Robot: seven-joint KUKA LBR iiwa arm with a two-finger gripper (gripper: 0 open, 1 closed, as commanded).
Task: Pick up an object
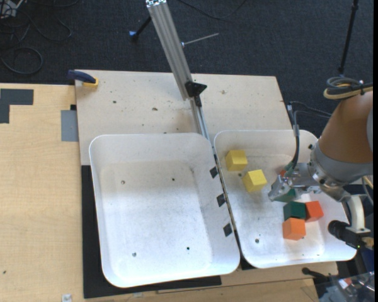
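Note:
The right bin [264, 257] holds two yellow blocks [236, 160] [254, 180], a green block [295, 210], a red-orange block [314, 210] and an orange block [294, 229]. My gripper [283, 190] hangs low in this bin, just above and left of the green block and right of the lower yellow block. The arm's grey wrist and orange band [346, 131] come in from the right and cover part of the bin's right side. I see no block between the fingers.
The left bin [113, 168] lies beside the right one, with black clips [220, 200] along the shared edge. A slanted aluminium post [173, 46] rises behind the bins. A blue-yellow clamp [83, 78] sits at the bench's back left corner.

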